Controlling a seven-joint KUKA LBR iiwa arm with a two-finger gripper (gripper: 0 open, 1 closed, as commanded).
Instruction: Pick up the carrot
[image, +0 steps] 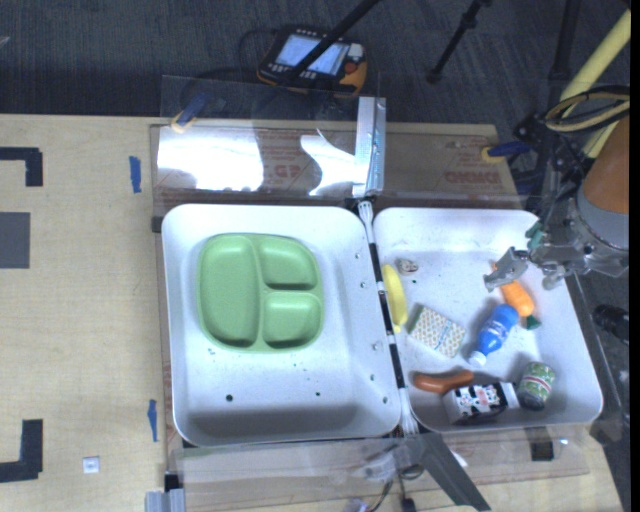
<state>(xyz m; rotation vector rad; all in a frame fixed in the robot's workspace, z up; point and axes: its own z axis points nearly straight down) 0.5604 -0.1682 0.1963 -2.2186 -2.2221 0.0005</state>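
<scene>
Gripper (527, 262) is hovering just above the carrot (519, 297) in the right bin (585, 345); finger spacing cannot be told.

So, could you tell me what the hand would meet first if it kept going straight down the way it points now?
Most likely the carrot: the hand hangs just above its upper end in the right bin. Depth is hard to judge from this slanted view.

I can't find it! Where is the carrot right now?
The carrot lies in the right bin, near its right side, just above the blue and white bottle. The gripper is right over its top end.
</scene>
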